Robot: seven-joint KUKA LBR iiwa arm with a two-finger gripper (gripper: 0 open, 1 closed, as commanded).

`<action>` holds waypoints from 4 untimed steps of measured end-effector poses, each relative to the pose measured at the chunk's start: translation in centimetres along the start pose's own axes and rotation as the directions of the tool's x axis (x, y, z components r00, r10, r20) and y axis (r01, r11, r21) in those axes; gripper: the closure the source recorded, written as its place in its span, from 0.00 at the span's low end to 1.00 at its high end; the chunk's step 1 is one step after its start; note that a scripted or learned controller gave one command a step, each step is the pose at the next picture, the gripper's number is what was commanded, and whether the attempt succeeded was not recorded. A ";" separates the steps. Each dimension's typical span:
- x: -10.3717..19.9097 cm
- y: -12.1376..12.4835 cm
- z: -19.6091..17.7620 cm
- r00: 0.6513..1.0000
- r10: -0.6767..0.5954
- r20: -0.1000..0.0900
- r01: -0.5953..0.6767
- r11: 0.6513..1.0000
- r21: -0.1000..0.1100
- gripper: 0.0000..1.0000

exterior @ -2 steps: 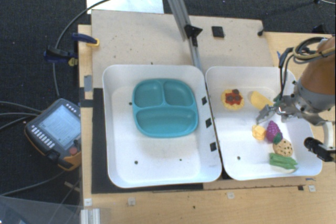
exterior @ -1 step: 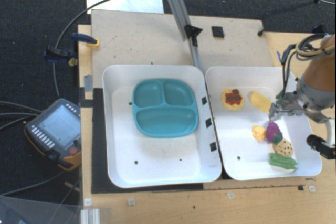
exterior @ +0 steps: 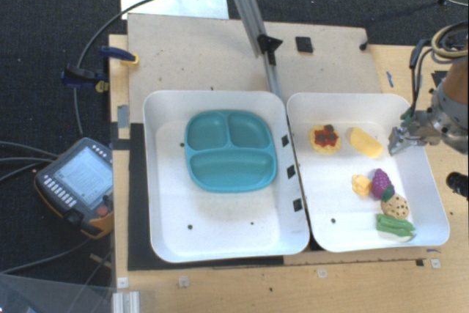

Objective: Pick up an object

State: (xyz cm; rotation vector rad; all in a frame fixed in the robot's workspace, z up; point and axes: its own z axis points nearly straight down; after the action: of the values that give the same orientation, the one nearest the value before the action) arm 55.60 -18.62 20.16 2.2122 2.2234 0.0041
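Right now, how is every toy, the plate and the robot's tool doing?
teal plate: flat in left bin, nothing on it
tart: lying in right bin
yellow piece: lying beside tart
grapes: lying, touching small yellow toy
cookie: lying against green beans
tool: over right bin's edge, holding nothing

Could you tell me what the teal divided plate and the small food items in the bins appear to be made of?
The teal plate looks like moulded plastic with a smooth, slightly glossy finish: uniform colour, rounded compartment ridges. The purple grapes, yellow piece and green pods seem to be toy food, probably plastic or rubber, given their flat saturated colours; the view cannot settle which. The white bin looks like matte plastic.
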 end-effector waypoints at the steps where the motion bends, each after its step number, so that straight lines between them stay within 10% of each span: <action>1: 0.0 0.2 -5.4 1.000 -0.001 0.000 0.001 1.000 -0.001 1.00; 4: 14.4 -1.3 -3.8 1.000 -0.005 -0.003 0.005 1.000 0.004 1.00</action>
State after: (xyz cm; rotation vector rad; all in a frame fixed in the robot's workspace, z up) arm 54.16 -4.22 23.90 2.2105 2.2321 0.0032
